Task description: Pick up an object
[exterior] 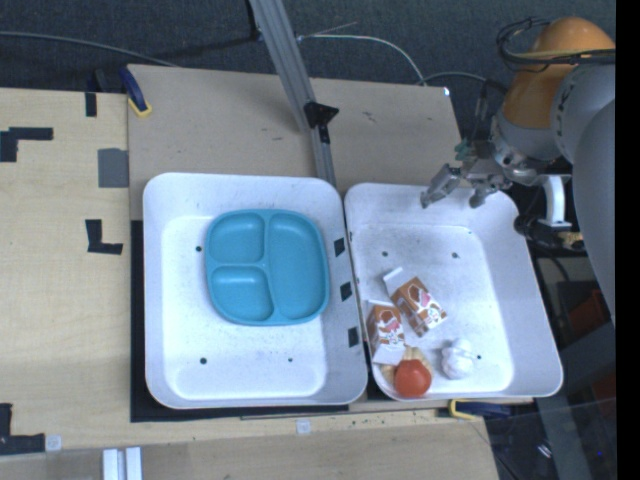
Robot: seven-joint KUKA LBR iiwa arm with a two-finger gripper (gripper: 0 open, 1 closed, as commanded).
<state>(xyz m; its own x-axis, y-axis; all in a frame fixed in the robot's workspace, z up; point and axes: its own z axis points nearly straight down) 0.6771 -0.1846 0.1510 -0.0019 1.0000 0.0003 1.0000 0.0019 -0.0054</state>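
Approach step, judging by layout: gripper [458,190] at twelve o'clock of right bin [520,268], jaws spread, holding nothing. Red ball [412,378], nearest target, at six o'clock; needs travel then descent.

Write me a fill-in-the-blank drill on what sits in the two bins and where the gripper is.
1. The blue divided plate lies in the ____ bin of the camera view.
2. The plate has ____ compartments.
3. The red ball lies at the near edge of the right bin, beside a small ____ object.
4. The gripper hangs over the ____ edge of the right bin, apart from the two snack packets.

Missing words: left; three; white; far
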